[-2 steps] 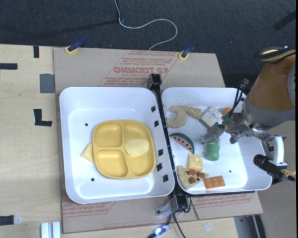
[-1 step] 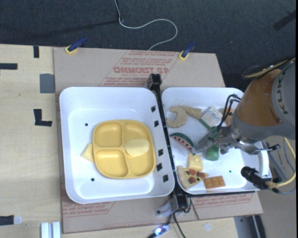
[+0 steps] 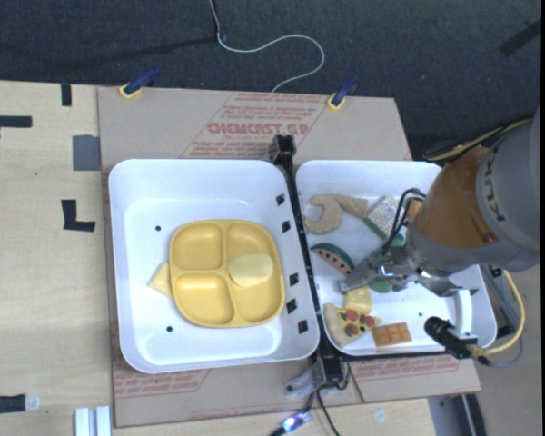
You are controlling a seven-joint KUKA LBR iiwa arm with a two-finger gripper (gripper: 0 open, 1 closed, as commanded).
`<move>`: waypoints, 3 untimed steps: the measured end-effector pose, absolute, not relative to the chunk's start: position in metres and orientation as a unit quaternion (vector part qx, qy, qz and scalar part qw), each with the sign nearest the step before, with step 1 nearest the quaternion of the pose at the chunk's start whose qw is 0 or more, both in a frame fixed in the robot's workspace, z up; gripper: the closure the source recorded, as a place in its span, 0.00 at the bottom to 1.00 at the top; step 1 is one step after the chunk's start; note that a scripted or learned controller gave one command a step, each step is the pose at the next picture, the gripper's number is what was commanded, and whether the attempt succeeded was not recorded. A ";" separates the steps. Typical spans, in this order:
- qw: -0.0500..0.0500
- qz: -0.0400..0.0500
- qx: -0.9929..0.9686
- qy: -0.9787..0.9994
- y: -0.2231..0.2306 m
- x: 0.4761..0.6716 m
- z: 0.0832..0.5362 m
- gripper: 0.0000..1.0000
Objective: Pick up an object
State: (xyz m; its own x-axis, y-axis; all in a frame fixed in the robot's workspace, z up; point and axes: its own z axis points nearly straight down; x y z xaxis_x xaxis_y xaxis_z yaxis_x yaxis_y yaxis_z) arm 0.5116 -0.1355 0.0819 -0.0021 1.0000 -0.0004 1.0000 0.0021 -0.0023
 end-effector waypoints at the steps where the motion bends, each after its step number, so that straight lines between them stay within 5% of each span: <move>1: -0.001 0.001 -0.706 -0.708 -0.136 0.512 0.095 1.00; 3: -0.001 0.000 -0.707 -0.707 -0.144 0.518 0.202 1.00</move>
